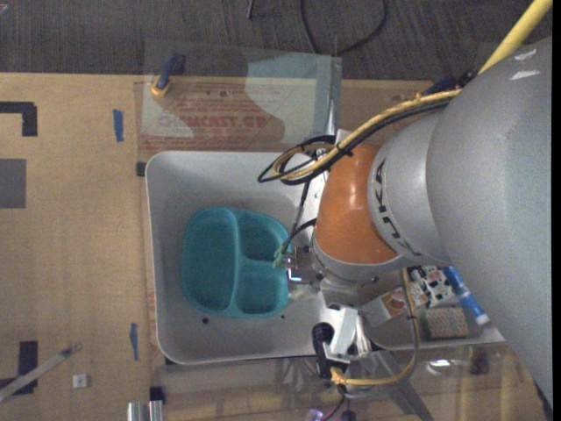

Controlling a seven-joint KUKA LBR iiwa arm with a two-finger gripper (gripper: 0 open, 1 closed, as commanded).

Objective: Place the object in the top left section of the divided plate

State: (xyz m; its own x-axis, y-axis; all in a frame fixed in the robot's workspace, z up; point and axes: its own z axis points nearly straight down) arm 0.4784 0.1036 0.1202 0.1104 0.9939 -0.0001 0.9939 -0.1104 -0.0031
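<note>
A teal divided plate [232,261] lies in the left white bin [171,235], with one long section on its left and two smaller sections on its right. The arm's orange band [351,213] and grey wrist hang over the plate's right edge. My gripper [294,268] sits just under the wrist, at the plate's right rim beside the divider between the two small sections. A small greenish bit [281,255] shows at the rim there; I cannot tell what it is. The wrist hides the rest.
The big grey arm [491,200] covers the right bin. Printed packets [429,288] and a blue-capped item [462,294] peek out beneath it at right. Yellow and black cables [307,160] loop over the bin's far side. A clear panel [237,103] stands behind the bin.
</note>
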